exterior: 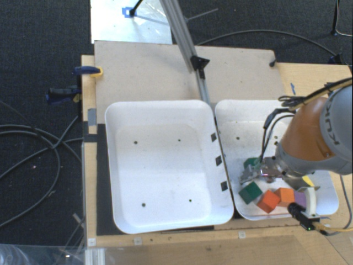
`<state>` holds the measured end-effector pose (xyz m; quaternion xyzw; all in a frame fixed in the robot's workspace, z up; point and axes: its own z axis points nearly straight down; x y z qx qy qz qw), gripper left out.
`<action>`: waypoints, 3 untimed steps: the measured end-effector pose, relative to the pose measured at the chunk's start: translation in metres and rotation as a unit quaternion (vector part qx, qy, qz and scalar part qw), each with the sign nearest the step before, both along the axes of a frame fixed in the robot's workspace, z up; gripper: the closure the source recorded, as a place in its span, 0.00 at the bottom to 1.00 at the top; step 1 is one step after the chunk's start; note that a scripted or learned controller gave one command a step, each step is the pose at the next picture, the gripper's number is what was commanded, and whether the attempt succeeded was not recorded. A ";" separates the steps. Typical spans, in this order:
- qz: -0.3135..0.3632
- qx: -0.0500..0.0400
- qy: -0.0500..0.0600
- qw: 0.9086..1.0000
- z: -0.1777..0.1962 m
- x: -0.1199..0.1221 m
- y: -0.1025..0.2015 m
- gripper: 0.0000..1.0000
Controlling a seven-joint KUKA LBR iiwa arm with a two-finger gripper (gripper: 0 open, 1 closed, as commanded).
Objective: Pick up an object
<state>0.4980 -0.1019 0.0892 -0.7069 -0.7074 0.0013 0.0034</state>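
Item: my end effector (249, 174), low in the right-hand shallow white plastic bin (242, 108), lower right of the frame. Condition: I cannot tell whether it is apart or together, and nothing shows as held in it.

Contents of that bin, all bunched toward its lower edge:
- dark green cube-like block (251, 193), just below my end effector and very close to it, possibly touching
- red-orange block (268, 202), just right of the green one
- lighter orange block (286, 195), next along to the right
- small purple piece (300, 198), partly hidden by my wrist, shape unclear
- small yellow piece (307, 181), peeping out under my arm
- teal-green object (252, 163), just above my end effector, mostly hidden

Other fixtures: left-hand shallow white plastic bin (160, 108), centre of the frame; pale board counter (143, 70) under both bins.

Step in hand, as I judge it: the descent onto a target, most likely the dark green block; no lift has begun.

Next move calls for: centring over that block, closing squarely on it without nudging the red-orange neighbour, then rising straight up.
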 end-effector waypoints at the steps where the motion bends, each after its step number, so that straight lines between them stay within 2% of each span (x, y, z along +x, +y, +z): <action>1: 0.000 -0.001 -0.004 1.000 0.001 0.003 -0.001 0.00; 2: 0.002 -0.003 -0.007 1.000 0.002 0.071 -0.036 0.00; 3: 0.004 -0.002 -0.006 1.000 0.012 0.069 -0.034 1.00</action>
